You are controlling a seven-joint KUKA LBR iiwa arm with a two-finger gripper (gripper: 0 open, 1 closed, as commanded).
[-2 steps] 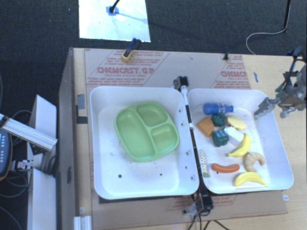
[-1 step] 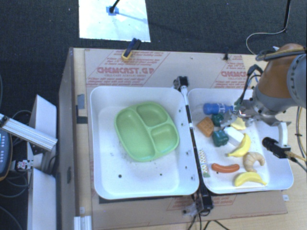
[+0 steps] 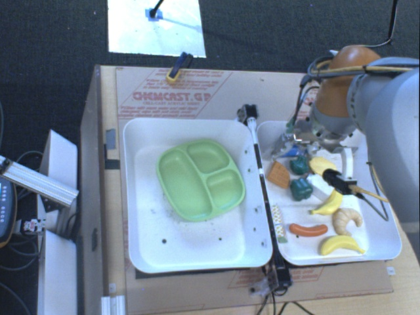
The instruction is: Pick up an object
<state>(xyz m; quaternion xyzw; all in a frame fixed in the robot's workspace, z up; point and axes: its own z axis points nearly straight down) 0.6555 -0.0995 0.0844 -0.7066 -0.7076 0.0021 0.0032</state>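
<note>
Since any object will serve, the lower right of the frame offers a yellow banana, a red sausage and a croissant in the right bin. Farther up lie a dark green piece and an orange wedge. Just above them hangs the gripper; whether it is spread or clenched cannot be told. The green piece lies just below it.

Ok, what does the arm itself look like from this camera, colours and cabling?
The arm is grey and rounded, with an orange band above the wrist. Thin dark cables loop around that orange section. The gripper below looks metallic, with small blue-green parts.
</note>
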